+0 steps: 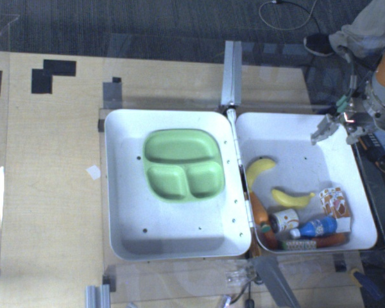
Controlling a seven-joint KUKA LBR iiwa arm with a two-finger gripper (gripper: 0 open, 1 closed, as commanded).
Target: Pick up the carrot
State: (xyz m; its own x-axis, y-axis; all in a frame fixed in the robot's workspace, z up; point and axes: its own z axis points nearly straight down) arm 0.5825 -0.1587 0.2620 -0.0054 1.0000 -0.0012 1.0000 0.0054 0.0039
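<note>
The carrot (258, 209), judged light, stiff and smooth, is seen against the right bin (301, 126)'s left wall, best taken mid-length, while the gripper (339, 128) is held open and empty over the bin's far right corner.

Grey arm (380, 94) with orange band, cabled wrist, pale metal-fingered hand (337, 130).
</note>
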